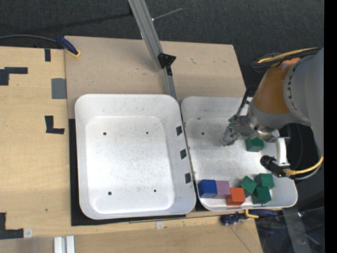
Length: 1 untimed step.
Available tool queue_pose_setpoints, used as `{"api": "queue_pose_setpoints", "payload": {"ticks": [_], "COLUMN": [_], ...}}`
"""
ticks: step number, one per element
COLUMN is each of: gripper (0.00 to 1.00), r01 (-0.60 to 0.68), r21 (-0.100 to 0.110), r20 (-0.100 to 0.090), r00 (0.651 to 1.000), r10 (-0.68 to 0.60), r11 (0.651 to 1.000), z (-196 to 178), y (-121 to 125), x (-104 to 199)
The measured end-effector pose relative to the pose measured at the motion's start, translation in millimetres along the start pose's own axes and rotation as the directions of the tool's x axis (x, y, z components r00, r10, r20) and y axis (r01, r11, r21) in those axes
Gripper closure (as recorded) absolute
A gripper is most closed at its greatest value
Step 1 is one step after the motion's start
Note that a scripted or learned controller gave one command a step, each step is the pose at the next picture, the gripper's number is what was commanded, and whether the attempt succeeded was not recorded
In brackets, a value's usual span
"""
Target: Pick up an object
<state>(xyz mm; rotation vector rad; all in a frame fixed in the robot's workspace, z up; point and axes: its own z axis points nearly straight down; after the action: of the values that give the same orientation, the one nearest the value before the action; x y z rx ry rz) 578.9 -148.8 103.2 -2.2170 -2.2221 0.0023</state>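
The right shallow white plastic bin (210,115) is speckled with fine dark dots, as is the left shallow white plastic bin (126,157) beside it. Along the right bin's near edge sit a blue cube (207,188), a pale purple cube (222,187), an orange cube (237,195) and three dark green blocks (259,188). A fourth dark green block (254,144) lies nearer the bin's right side, by the grey metal pincer (229,136). The tan wooden worktop (31,141) left of the bins carries black and grey tape marks.
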Motion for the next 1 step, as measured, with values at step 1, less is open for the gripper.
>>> {"api": "queue_pose_setpoints", "payload": {"ticks": [1], "gripper": [1.00], "r01": [0.000], "r21": [-0.007], "r20": [0.001], "r00": [1.000], "r10": [0.000], "r11": [1.000], "z": [-48.3], "y": [7.0], "x": [8.2]}}
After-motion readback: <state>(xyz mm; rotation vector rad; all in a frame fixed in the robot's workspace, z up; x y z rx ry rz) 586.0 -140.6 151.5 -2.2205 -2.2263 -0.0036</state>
